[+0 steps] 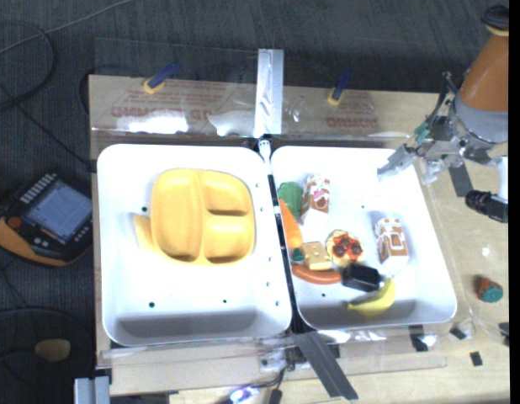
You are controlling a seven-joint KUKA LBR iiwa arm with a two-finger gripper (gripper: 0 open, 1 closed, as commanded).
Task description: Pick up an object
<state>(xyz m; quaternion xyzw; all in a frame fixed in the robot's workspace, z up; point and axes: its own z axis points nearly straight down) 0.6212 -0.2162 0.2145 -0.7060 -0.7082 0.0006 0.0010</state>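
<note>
1. My arm [487,66] comes in at the upper right of the frame, its orange band above the grey wrist, and my gripper [416,160] hangs over the upper right corner of the right bin [437,310].
2. I cannot tell how far my jaws stand apart; the metal parts there are too small and blurred. Nothing shows between them.
3. The things to pick lie in the right bin, crowded toward its left and lower middle, well apart from my gripper.
4. A carrot [290,228] runs along the bin's left wall, with a green piece [289,194] at its upper end.
5. Just right of that is a small wrapped packet [317,195], red and white.
6. Lower down sit a tan block [315,252], a round pizza toy [344,246] and a red sausage [315,275], all touching or nearly so.
7. A black piece [359,277] lies against a banana [374,300] near the bin's lower edge.
8. Another red and white packet [391,238] lies by itself at the right of the pile, nearest to me.
9. The left bin [117,310] holds a yellow divided tray [201,214].
10. Past the bench [470,251], at the left of the frame, a handheld control pad [48,217] rests on the floor.
</note>
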